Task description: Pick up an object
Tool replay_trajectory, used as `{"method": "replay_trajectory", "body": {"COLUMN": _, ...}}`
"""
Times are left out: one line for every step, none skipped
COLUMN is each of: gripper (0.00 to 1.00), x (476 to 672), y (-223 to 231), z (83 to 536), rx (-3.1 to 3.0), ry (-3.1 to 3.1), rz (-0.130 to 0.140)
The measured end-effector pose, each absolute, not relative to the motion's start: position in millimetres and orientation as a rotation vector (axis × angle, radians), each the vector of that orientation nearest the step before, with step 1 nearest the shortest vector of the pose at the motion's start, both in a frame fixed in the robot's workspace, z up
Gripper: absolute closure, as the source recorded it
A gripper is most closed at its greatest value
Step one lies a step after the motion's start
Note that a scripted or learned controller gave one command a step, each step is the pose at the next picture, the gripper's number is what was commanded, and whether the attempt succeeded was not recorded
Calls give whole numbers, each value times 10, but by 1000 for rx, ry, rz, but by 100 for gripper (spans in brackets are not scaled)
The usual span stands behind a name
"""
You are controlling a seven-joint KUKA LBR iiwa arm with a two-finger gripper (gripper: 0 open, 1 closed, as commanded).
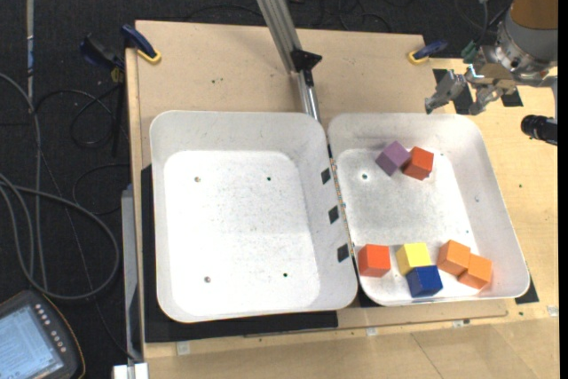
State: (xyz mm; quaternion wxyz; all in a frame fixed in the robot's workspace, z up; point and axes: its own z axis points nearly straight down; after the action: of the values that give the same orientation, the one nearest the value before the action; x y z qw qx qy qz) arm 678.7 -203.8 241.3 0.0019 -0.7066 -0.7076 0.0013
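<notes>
**Blocks all sitting in the right bin, gripper parked up top**

Nearest the camera, along the front wall of the shallow white right-hand bin (497, 217): a row of small cubes. Plain orange-red cube (374, 259) on the left of the row, then a yellow cube (413, 256) with a dark blue cube (425, 280) touching its front corner. Just right of those, two lighter orange cubes (455, 256) (477, 270) pressed together near the front right corner.

Further back in the same bin, a purple cube (391, 158) and another orange-red cube (418, 162) side by side, touching, up near the back wall. Bare speckled floor between the two groups.

Shallow white left-hand bin (177, 191) just beside it, edges meeting in the middle, on the tan wooden bench (231, 67).

Farthest back, two-finger gripper (454, 93) hanging over the bench just beyond the right bin's back right corner, well apart from every cube. Nothing in its grasp. Can't tell how far open the fingers are, too small and cluttered.
</notes>
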Motion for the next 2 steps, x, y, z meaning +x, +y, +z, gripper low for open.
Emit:
{"method": "replay_trajectory", "body": {"gripper": 0, "x": 6796, "y": -2034, "z": 2449, "rx": -2218, "ry": -2226, "rz": 1}}
{"method": "replay_trajectory", "body": {"gripper": 0, "x": 6731, "y": -2001, "z": 1994, "rx": -2218, "ry": -2220, "rz": 5}}
